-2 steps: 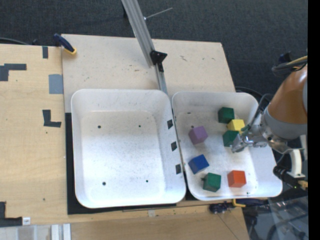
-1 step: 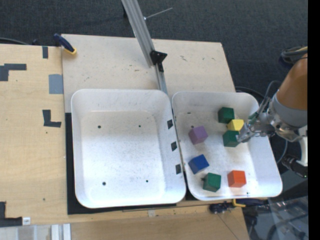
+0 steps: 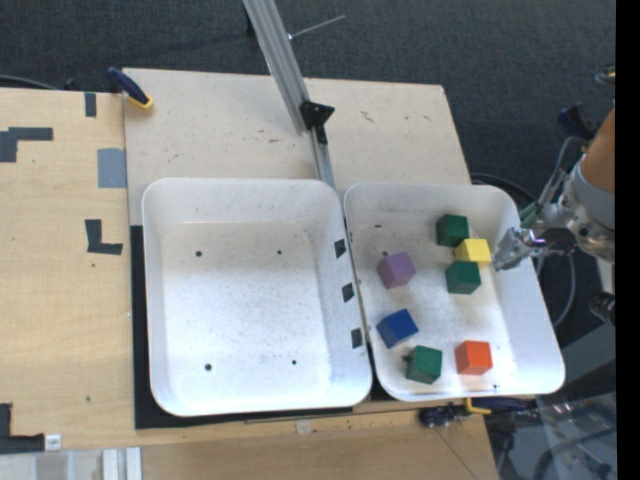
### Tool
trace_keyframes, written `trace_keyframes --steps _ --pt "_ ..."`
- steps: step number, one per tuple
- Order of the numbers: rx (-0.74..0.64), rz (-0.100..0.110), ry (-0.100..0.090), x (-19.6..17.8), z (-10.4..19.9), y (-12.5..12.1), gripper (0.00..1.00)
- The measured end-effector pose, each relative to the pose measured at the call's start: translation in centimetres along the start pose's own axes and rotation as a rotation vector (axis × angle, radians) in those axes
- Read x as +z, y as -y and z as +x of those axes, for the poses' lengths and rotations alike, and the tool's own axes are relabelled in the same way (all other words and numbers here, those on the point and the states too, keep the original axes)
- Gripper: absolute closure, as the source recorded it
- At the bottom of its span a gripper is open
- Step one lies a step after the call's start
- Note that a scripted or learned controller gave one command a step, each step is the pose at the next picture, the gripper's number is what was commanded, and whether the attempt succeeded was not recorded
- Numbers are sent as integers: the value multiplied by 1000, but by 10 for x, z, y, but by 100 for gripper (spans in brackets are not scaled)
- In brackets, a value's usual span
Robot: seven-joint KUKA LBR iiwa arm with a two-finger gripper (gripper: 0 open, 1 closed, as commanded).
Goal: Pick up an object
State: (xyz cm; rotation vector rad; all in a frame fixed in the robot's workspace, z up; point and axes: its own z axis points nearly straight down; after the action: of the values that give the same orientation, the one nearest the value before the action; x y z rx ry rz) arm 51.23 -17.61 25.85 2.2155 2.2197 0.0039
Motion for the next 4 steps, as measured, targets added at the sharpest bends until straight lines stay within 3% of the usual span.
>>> trace_keyframes --steps 3,4 --pt "-5 7 -3 31 159 -64 100" --pt "-5 6 -3 24 203 -84 100"
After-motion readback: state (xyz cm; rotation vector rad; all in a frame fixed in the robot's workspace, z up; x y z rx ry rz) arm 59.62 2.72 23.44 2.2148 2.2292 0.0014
